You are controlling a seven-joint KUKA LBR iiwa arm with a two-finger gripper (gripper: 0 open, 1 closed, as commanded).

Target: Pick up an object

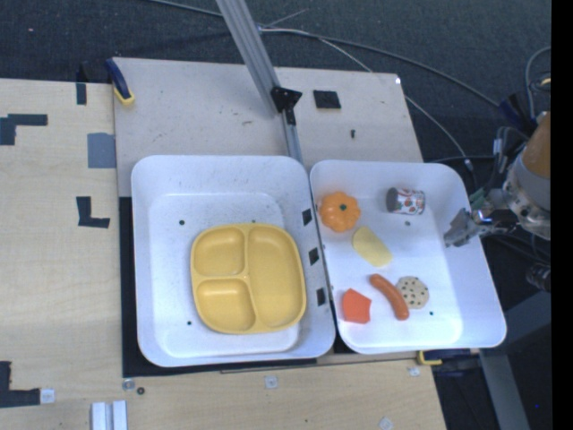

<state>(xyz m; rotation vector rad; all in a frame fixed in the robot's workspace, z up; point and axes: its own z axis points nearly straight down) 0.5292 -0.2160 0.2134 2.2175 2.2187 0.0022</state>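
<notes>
The right bin (466, 321) holds an orange pumpkin (339, 211), a pale yellow piece (372, 246), a small tin can lying on its side (406, 202), a red-orange sausage (389, 296), a speckled cookie (413, 291) and a red-orange block (356, 306). My gripper (464, 228) hangs at the bin's right rim, to the right of the can and above the cookie. Nothing shows between its fingers.
The left bin (161, 240) carries a yellow three-compartment plate (248, 278). A slanted metal pole (251, 43) runs from the top down to the gap between the bins. Cables trail across the dark floor at the top and right.
</notes>
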